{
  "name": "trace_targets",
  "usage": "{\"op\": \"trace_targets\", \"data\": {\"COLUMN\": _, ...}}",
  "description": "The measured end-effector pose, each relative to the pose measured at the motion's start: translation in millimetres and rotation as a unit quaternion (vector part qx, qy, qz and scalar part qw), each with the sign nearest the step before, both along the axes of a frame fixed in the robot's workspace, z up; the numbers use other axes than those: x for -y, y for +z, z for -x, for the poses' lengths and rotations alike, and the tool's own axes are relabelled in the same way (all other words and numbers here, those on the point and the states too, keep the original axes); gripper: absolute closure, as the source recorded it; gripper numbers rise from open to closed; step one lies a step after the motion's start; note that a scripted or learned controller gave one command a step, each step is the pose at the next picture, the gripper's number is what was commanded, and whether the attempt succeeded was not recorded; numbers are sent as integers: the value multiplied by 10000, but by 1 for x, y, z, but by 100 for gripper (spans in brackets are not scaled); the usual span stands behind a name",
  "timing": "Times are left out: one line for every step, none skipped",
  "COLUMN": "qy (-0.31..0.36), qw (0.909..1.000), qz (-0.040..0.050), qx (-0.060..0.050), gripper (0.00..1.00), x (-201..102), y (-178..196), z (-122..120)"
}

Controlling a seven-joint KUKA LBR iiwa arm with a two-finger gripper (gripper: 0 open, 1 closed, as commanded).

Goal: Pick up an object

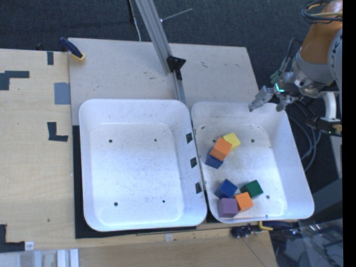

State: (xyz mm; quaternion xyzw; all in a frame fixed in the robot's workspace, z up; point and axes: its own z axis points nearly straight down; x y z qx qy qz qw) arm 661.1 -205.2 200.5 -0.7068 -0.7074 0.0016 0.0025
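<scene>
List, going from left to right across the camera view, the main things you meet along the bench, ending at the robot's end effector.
Left bin → right bin holding the coloured blocks → end effector, above that bin's far right corner.

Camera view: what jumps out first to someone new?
The coloured blocks in the right bin: an orange block, a yellow block and a dark blue block bunched near its middle, and a second cluster of blue, orange, green and purple toward the near edge. Next, the gripper poised over that bin's far right corner, nothing between its fingers.
</scene>
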Motion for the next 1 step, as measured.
{"op": "trace_targets", "data": {"qy": 8, "qw": 10000, "qz": 14, "qx": 20, "gripper": 0, "x": 0, "y": 3, "z": -1}}
